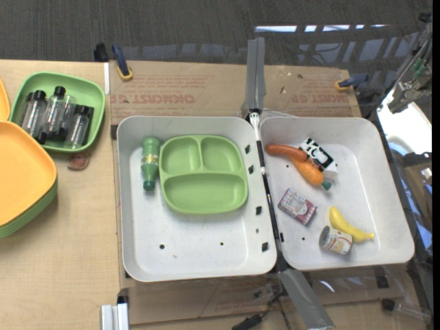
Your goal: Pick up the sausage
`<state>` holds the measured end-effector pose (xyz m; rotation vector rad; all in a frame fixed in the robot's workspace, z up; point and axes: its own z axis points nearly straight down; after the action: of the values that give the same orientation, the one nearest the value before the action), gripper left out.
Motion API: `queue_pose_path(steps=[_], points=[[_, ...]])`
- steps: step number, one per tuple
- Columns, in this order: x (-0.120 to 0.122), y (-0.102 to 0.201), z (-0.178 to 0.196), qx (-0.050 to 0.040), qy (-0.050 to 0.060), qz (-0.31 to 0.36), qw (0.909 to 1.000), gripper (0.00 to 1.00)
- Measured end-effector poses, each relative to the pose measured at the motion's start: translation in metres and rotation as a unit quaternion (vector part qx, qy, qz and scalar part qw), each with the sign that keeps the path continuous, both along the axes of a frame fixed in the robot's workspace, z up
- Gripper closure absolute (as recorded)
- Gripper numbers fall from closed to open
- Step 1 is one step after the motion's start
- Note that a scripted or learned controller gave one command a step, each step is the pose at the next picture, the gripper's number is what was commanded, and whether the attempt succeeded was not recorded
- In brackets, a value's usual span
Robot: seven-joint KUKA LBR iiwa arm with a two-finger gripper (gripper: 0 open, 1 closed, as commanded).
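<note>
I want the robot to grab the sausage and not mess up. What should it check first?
1. Sausage in sight, in the right bin: ok.
2. Sausage lies free: not ok, its end meets the carrot.
3. Black-and-white box away from the sausage: not ok, close beside.
4. Banana, can and pink packet out of the way: ok.
5. Jaws ready: cannot tell.

Pale grey arm part [407, 96], thin cables (blurred)

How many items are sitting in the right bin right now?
6, none visibly hidden: sausage at the back left, black-and-white item beside it, carrot just in front, pink packet front left, banana and small can front right.
</note>
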<state>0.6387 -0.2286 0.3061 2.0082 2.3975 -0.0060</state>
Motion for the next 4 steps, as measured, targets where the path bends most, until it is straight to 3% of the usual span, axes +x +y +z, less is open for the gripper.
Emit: queue_pose_path(steps=[4], points=[[0.003, -0.001, 0.033, -0.0021, -0.002, 0.004, 1.0, 1.0]])
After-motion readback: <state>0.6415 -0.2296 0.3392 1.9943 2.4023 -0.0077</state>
